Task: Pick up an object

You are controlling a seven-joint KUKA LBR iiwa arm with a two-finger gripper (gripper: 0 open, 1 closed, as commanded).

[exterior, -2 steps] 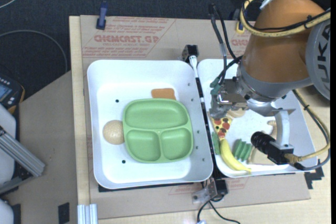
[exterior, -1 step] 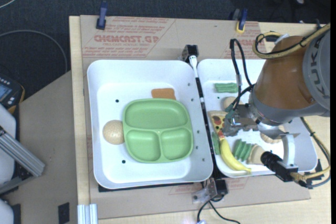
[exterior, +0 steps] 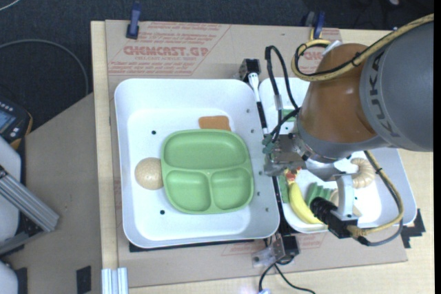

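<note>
Half of banana (exterior: 300, 202) hidden under arm (exterior: 358, 100).

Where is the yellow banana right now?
The yellow banana lies in the right white bin, near its left wall, under the grey arm.

Even overhead light — soft shadows, slight blur throughout.
</note>
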